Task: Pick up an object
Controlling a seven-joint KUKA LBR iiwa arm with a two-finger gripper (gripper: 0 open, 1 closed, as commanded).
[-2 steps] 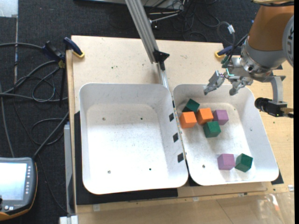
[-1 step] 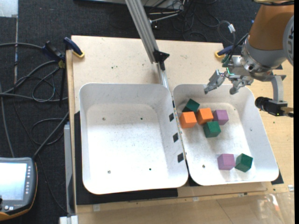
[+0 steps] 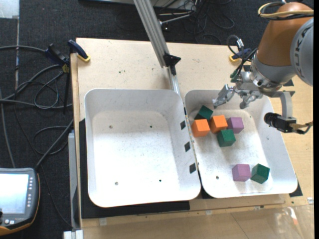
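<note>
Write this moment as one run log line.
gripper: open, holds nothing | position: above right bin, far end | nearest: green cube | pick: not done

pale bench (image 3: 129, 59), two white bins (image 3: 134, 101) side by side

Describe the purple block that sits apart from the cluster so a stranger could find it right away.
Look in the right bin, the one holding all the blocks. Skip the cluster of five near its far end and go to the near end, where two blocks sit side by side. The purple block is the left one of that pair; its neighbour is a green block.
</note>
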